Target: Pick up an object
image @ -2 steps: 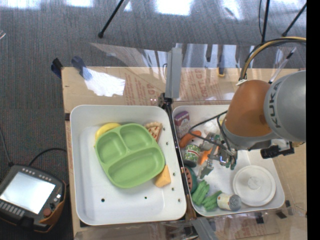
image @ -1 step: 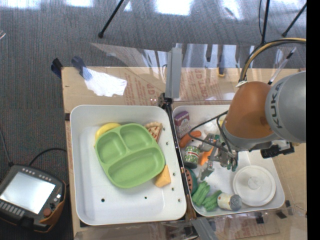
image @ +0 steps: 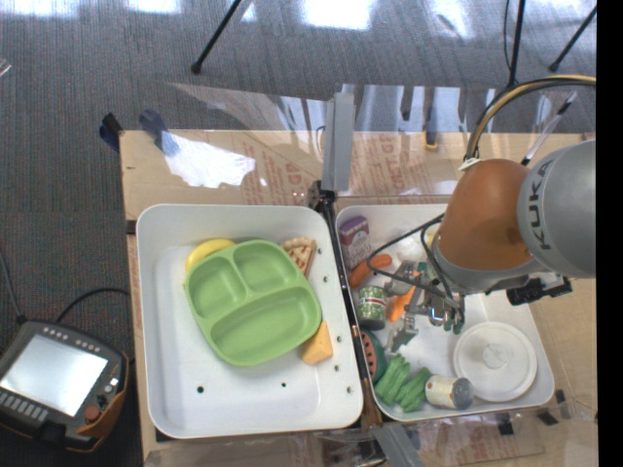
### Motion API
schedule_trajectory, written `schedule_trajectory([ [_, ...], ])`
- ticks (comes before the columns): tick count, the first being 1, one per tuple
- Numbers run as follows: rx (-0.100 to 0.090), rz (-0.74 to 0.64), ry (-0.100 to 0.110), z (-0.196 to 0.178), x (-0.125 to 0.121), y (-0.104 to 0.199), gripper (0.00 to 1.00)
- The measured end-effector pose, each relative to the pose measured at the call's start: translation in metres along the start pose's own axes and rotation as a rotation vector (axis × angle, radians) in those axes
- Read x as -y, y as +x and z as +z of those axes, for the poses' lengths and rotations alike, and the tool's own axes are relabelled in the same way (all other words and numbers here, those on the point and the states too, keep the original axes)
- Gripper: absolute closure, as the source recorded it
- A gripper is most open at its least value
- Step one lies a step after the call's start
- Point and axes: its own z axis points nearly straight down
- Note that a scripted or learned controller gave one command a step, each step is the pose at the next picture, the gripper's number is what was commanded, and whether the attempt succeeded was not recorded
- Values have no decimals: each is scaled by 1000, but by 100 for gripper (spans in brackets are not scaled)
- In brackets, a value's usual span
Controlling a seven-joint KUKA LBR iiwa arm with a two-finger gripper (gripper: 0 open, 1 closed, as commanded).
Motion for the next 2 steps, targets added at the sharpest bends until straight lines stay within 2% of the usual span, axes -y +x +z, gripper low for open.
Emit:
schedule_trajectory([
  [1, -6, 41, -2, 1, 5, 7, 0],
  [2, -2, 41, 1, 0, 1, -2, 0],
])
